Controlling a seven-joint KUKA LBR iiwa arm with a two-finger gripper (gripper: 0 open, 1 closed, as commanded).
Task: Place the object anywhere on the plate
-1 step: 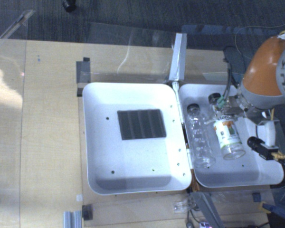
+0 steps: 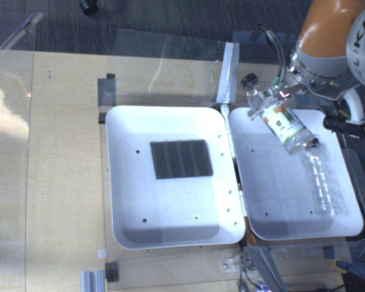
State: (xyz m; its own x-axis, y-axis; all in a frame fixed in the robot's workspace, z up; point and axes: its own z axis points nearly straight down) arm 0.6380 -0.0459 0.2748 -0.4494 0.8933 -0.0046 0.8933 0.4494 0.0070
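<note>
A dark ribbed rectangular plate (image 2: 181,159) lies flat in the middle of the left bin (image 2: 125,218). A clear plastic bottle with a green and white label (image 2: 285,125) hangs tilted over the back of the right bin (image 2: 261,224). Its upper end sits between the fingers of my gripper (image 2: 269,99), which is shut on it. The gripper is at the back edge of the right bin, well to the right of the plate.
A second clear ribbed bottle (image 2: 323,184) lies along the right side of the right bin. A metal divider post (image 2: 227,78) stands behind the seam between the bins. The orange-banded arm (image 2: 328,17) reaches in from the upper right.
</note>
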